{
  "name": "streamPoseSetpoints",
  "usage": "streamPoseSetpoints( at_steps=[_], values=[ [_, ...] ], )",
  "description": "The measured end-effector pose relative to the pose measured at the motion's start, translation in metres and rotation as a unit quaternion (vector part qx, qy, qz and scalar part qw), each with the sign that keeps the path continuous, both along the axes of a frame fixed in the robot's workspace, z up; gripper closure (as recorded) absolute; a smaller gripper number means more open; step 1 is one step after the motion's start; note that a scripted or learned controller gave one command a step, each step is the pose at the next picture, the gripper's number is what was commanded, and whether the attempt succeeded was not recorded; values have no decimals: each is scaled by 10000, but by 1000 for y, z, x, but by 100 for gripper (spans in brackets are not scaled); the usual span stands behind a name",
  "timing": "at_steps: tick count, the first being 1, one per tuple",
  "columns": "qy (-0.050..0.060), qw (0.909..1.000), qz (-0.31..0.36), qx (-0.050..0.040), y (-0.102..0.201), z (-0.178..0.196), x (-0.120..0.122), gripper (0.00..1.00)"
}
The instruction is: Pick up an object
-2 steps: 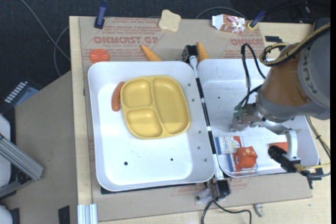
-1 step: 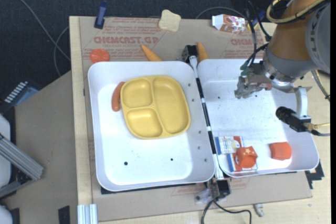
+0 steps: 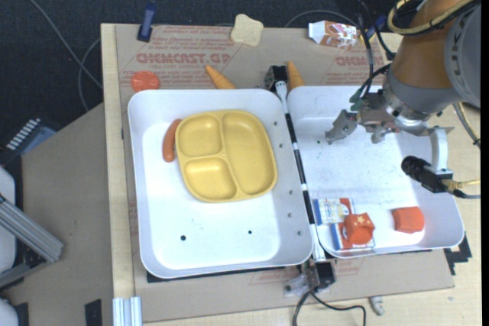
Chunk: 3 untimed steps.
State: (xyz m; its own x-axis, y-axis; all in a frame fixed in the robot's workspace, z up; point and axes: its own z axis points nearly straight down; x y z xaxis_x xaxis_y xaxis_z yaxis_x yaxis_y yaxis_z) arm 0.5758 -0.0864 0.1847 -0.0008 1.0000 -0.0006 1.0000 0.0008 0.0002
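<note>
1. Your candidates for the pick sit along the lower edge of the right bin, at the frame's lower right: a red lumpy toy, a small printed packet and an orange block.
2. The red toy overlaps the packet's lower right corner, and the orange block lies apart from them, further right.
3. Now the gripper: it hangs over the upper part of that same bin, well apart from all three things.
4. Look at the fingers: they are spread wide, with bare white bin floor between them and nothing held.
5. Move to the left bin: a yellow divided plate lies in its upper middle, with a red sausage just beside the plate's left edge.
6. Out on the counter, above the bins, you have a carrot, an orange piece near the bins' shared corner and a red-orange disc at the left bin's upper left corner.
7. Along the counter's top edge there are a bread slice, a small milk-style carton to the right of it and a blue item to the left.
</note>
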Motion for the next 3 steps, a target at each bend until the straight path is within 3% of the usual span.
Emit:
streamPoseSetpoints(
  at_steps=[1,2,3],
  values=[
    [14,10000,-10,5,-8,-81,-66,0],
    [-7,10000,-9,-6,-72,-69,-34,0],
    [12,10000,0,8,-8,-94,-73,0]
  ],
)
